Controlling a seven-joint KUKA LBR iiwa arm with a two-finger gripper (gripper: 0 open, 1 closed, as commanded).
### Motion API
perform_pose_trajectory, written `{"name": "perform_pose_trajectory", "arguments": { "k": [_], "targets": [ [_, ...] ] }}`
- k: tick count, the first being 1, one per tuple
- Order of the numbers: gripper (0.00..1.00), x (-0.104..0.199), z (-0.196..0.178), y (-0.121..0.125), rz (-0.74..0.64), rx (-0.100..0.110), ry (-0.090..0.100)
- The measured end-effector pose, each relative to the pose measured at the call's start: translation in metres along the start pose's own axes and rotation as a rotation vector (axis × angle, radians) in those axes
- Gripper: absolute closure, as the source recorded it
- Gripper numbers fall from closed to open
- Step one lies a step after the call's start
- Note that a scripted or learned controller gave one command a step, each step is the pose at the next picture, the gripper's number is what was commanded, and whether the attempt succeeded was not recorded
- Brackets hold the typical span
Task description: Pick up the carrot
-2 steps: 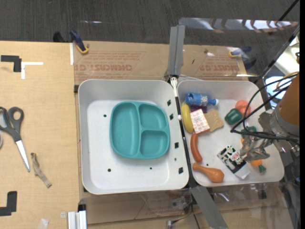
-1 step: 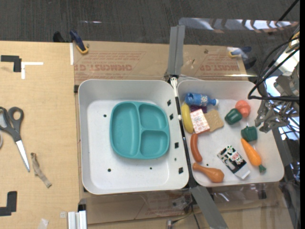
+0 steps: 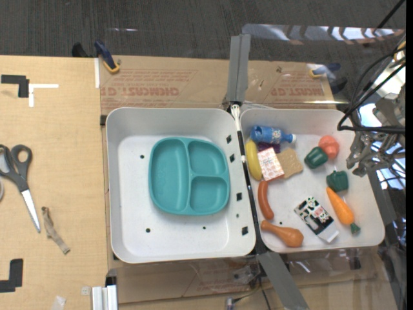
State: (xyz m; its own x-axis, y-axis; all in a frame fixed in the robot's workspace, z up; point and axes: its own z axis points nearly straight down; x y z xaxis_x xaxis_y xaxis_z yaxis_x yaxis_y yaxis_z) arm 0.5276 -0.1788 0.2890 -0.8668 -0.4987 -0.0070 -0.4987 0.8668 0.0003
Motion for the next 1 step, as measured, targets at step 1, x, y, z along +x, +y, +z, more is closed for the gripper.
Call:
{"name": "perform_pose_trajectory", "arguments": {
  "k": [1],
  "targets": [
    [1.00, 0.0537, 0.1795, -0.0179, -0.319, -0.002, 0.005]
  ]
}}
